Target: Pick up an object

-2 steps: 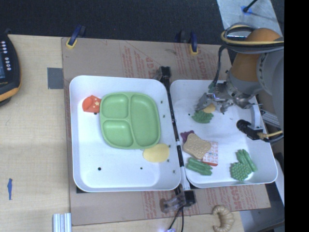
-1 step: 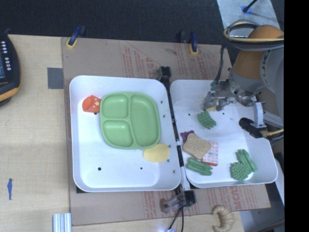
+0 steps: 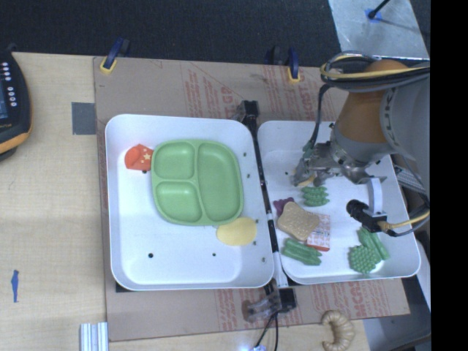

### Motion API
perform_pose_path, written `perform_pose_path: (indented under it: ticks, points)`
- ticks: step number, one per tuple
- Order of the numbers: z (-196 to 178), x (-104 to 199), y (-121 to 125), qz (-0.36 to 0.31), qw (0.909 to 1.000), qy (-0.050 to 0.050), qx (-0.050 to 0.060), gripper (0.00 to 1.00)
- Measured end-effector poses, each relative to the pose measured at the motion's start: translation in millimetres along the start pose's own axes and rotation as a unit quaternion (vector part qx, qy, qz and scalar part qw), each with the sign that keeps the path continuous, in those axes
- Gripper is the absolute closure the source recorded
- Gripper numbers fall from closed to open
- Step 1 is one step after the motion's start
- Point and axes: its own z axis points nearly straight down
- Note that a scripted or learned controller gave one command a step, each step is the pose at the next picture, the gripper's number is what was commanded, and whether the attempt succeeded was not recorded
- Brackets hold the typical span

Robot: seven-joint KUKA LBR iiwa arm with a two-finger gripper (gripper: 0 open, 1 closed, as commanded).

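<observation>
My gripper [image 3: 308, 171] hangs low over the upper middle of the right bin [image 3: 285, 143], under the grey arm with its orange band. Just below it lies a small green toy [image 3: 316, 194]. Further toward the front are a tan bread slice [image 3: 297, 221] on a red and white packet [image 3: 322, 234], a purple piece [image 3: 283, 205], a green pod [image 3: 301, 252] and a green leafy toy [image 3: 366, 253]. Nothing shows between the gripper and the bin floor.
The left bin [image 3: 131, 262] holds a green divided plate [image 3: 197, 181], a red toy [image 3: 138, 157] at its upper left and a yellow piece [image 3: 236, 232]. A tan curled thing [image 3: 338, 329] lies on the bench in front of the bins.
</observation>
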Motion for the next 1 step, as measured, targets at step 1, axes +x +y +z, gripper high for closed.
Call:
perform_pose_path:
  ticks: [1]
  points:
    - [-107.0, 66.7, -32.8, -0.001, 1.0000, 0.001, -0.006, 1.00]
